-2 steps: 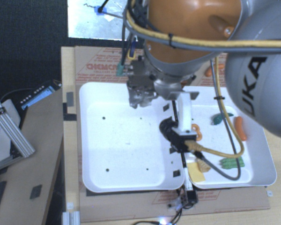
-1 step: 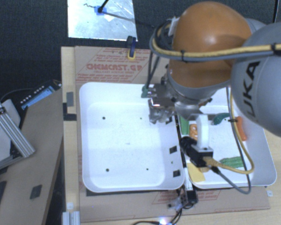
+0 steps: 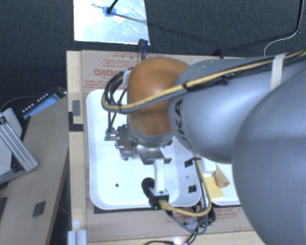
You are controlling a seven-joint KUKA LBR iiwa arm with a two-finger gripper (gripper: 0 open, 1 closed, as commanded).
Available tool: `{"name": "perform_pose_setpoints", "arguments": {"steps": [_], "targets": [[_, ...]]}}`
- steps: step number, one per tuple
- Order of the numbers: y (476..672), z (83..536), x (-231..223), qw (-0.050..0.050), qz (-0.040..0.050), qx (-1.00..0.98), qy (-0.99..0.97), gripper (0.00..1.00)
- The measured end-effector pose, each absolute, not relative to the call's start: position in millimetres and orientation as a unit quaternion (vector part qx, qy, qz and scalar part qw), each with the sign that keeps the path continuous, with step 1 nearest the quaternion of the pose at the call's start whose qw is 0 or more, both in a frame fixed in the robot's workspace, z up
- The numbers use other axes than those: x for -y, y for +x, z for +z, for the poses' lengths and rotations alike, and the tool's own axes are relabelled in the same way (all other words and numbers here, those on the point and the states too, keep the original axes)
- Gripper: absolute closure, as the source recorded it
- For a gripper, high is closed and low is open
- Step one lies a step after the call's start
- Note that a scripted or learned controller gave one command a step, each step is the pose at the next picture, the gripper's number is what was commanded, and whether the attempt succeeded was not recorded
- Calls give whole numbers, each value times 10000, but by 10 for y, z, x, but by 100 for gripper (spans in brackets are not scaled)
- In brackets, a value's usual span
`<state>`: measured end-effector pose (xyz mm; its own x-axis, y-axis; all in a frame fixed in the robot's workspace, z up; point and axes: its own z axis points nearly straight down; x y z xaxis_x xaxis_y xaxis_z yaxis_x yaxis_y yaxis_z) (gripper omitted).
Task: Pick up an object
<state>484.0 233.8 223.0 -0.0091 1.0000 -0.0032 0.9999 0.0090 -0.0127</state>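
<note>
1. Gripper (image 3: 126, 146) is pictured over the left bin (image 3: 99, 152), near its middle — whether it is spread or pressed together cannot be told.
2. Yellow piece (image 3: 212, 186) and tan lump (image 3: 222, 177) are seen touching at the left edge of the right bin (image 3: 227, 200) — partly hidden by the grey arm (image 3: 234, 116).

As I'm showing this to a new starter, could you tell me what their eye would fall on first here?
The big grey arm reaching in from the right, its orange band at the centre, hangs over the left white bin. Next comes a small tan object in the right bin, just below the arm's edge.
</note>
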Motion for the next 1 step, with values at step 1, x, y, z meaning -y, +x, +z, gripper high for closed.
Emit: {"name": "perform_pose_setpoints", "arguments": {"steps": [1], "targets": [[4880,4192,-2348,-29,-101,7092,-7050,100]]}}
